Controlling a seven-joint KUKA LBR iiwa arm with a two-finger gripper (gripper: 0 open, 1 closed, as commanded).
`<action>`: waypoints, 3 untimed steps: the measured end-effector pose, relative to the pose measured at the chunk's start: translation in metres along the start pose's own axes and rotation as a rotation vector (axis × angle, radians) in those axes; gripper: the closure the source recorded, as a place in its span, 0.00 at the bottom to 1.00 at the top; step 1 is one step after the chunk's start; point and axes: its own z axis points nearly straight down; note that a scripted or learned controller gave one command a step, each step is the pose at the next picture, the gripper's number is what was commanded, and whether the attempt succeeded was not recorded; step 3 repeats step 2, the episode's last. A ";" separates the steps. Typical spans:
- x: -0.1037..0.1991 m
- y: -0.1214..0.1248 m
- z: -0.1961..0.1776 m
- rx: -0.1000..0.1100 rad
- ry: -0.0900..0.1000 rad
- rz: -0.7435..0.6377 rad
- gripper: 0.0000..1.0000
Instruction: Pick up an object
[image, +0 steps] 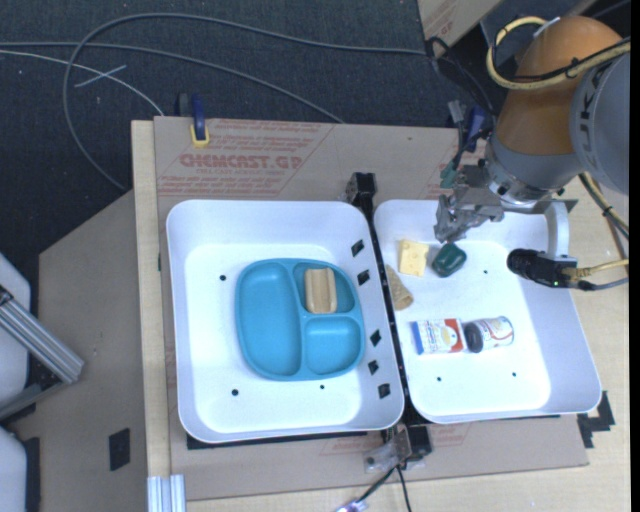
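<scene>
My gripper (452, 232) hangs over the back left part of the right bin (560, 350). A small dark green object (448, 261) lies just below its tip, touching or nearly touching it. A yellow block (412, 257) sits right beside the green object on its left. A tan wedge-shaped piece (400, 293) rests against the bin's left wall. Nearer the front, a white tube with blue, red and black markings (462, 335) lies on its side.
The left bin (200, 300) holds a blue divided plate (275, 320) with a tan wooden block (320, 290) in its upper right compartment. A black divider with clips (372, 300) runs between the bins. The arm's orange band (550, 90) looms over the back right.
</scene>
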 end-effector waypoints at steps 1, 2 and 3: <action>0.047 0.006 0.008 0.003 0.001 0.000 1.00; 0.100 0.003 0.016 0.005 0.000 0.001 1.00; 0.100 0.003 0.016 0.005 0.000 0.001 1.00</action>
